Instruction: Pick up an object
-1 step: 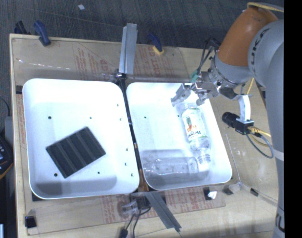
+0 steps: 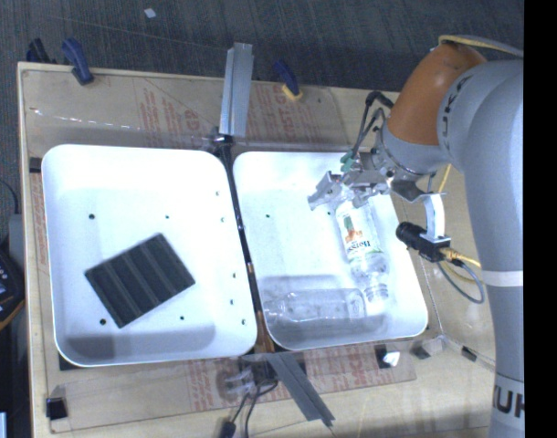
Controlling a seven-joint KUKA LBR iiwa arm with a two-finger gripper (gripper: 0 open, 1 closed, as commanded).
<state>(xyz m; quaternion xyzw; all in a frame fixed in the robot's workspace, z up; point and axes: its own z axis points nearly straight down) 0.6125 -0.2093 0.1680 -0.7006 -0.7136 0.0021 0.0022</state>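
**Two bins, one bottle under the gripper**

Left bin [image 2: 68, 167] holds a dark ribbed pad [image 2: 139, 278], well apart from the arm. Right bin [image 2: 260, 176] holds a clear plastic bottle [image 2: 313, 304] lying crosswise along its near wall, and a labelled bottle [image 2: 359, 240] lying near-to-far at the right side. Gripper [image 2: 341, 190] hangs at this bottle's far end; whether clenched or released, I cannot tell.

My one fixed camera looks down at a slant on both bins [image 2: 132, 167], bench [image 2: 123, 94] roughly framed, arm [image 2: 484, 135] entering right.
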